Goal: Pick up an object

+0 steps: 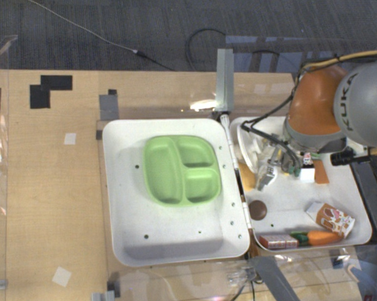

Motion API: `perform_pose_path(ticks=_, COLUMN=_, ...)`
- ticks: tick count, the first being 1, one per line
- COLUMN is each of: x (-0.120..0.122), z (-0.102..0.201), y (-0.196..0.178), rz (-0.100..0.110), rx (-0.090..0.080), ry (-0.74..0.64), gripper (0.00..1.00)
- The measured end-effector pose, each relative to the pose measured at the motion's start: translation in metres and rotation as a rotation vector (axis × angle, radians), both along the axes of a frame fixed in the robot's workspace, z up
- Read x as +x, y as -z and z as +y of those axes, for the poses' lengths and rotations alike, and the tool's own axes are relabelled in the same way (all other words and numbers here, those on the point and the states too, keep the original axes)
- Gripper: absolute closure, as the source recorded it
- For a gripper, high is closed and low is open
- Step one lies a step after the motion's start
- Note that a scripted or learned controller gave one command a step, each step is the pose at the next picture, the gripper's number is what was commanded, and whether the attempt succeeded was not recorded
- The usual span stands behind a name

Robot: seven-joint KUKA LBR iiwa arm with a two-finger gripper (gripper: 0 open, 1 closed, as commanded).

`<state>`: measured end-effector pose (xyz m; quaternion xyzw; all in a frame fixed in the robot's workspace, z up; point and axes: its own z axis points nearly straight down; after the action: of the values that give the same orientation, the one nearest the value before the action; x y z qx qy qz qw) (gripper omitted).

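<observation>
On the left we see a green plate in the left bin. In the right bin the jaws hang over a brown ball; we cannot tell their state. A carrot lies near. The arm reads "KU".

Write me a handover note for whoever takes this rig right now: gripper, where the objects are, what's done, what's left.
Gripper: low in the right bin, near its left side; nothing visibly held, open or shut can't be judged.
Right bin objects: brown round piece just below the gripper, carrot and red-and-white packet along the near wall, patterned orange pack at near right, small orange block beside the wrist.
Left bin: green divided tray.
Done: arm has reached into the bin.
Left: grasp and lift one object; brown round piece looks nearest.
</observation>
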<state>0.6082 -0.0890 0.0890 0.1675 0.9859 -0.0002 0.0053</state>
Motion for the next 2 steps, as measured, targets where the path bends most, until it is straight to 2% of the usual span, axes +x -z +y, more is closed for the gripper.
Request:
perform_pose_path(ticks=1, x=0.014, z=-0.001, y=0.001, rz=0.009, rx=0.002, ry=0.079, gripper=0.0)
perform_pose_path(ticks=2, x=0.037, z=-0.024, y=0.001, rz=0.003, rx=-0.003, ry=-0.259, gripper=0.0)
